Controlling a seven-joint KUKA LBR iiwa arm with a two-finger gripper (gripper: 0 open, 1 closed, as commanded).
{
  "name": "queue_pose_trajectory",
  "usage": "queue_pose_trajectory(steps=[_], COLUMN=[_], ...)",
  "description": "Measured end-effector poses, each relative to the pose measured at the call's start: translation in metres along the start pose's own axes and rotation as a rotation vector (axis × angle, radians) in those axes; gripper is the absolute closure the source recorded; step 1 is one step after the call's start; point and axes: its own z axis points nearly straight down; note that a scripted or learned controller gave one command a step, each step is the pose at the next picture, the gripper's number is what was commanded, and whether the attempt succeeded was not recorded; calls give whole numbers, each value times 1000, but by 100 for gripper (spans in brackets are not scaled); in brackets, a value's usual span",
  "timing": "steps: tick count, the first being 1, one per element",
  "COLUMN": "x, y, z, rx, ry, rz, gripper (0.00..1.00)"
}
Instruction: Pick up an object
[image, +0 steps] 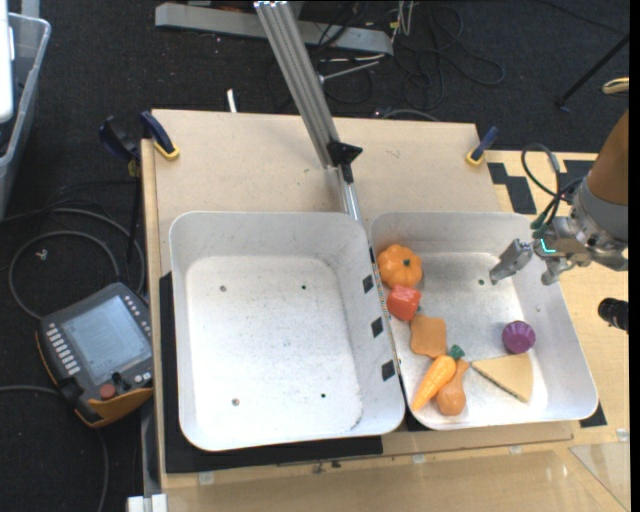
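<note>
Gripper (527, 262): fingers spread, empty, over the right bin's (572, 330) far right part. Nearest item: purple onion (518, 337), just nearer the camera than the gripper; cheese wedge (508, 377) beyond it.

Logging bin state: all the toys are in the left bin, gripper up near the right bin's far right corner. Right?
One thing is wrong: the toys, such as the pumpkin, carrot and cheese wedge, lie in the right bin, not the left. The gripper is near that bin's far right corner, as the camera view shows.

Grey arm (612, 205), orange band
</note>
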Motion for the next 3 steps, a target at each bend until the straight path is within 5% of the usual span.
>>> queue_pose_trajectory(steps=[2,3], x=[2,1], y=[9,11], z=[107,93], rx=[5,-2], ry=[1,-1], rz=[3,3], gripper=[0,100])
